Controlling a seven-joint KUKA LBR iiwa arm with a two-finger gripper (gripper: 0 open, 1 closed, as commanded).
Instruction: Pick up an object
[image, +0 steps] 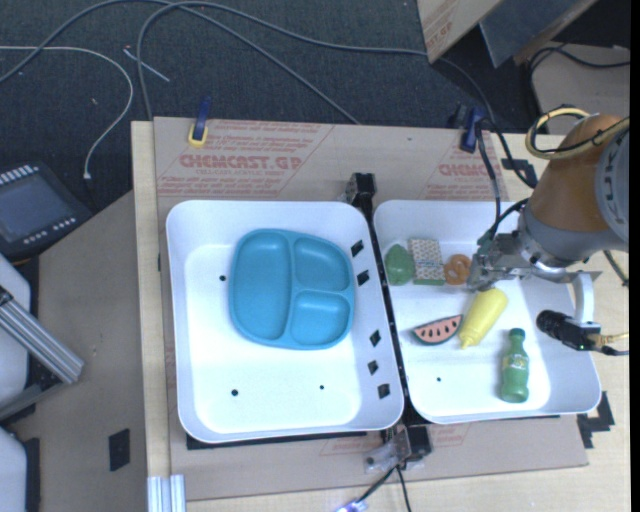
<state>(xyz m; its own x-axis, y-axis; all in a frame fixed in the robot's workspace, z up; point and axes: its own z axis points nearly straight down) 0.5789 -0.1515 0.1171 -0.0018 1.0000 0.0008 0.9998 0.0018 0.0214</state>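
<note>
Progress looks slight to us — the gripper (487, 272) hangs right of centre above the yellow piece (482, 314) in the right bin (575, 395), nothing visibly lifted, finger state we cannot tell.

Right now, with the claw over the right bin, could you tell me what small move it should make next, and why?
Probably a short descent. The claw hangs over the upper end of the yellow toy, beside the orange piece in the right bin. I see nothing held between its fingers, so lowering onto the yellow toy looks like the nearest pick.
</note>
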